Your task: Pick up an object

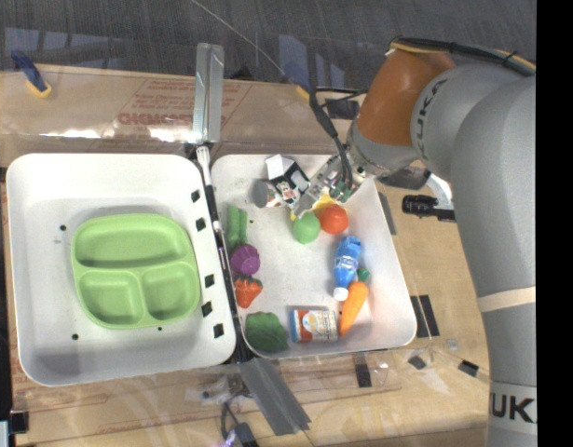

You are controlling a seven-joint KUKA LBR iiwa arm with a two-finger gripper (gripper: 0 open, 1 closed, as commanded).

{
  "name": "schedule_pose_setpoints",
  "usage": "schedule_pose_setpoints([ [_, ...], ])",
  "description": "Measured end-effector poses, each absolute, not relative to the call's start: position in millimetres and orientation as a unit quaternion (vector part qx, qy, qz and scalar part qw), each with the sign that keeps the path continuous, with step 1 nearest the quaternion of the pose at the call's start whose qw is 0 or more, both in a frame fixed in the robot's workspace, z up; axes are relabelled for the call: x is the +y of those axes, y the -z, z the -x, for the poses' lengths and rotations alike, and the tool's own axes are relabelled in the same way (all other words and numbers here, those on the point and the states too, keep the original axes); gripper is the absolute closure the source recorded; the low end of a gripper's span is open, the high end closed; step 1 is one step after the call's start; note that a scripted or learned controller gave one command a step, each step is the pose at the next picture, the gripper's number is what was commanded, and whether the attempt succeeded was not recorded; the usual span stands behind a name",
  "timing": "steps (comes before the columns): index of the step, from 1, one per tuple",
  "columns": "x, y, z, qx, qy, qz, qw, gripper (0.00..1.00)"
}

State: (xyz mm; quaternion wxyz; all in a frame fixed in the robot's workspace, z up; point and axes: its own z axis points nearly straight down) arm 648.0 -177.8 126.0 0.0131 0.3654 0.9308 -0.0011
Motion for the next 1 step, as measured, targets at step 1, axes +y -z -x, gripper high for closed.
schedule_pose_setpoints([
  [1, -211.2, -123.7, -654.8, 0.927, -0.0012, -0.375, 0.010, 1.00],
])
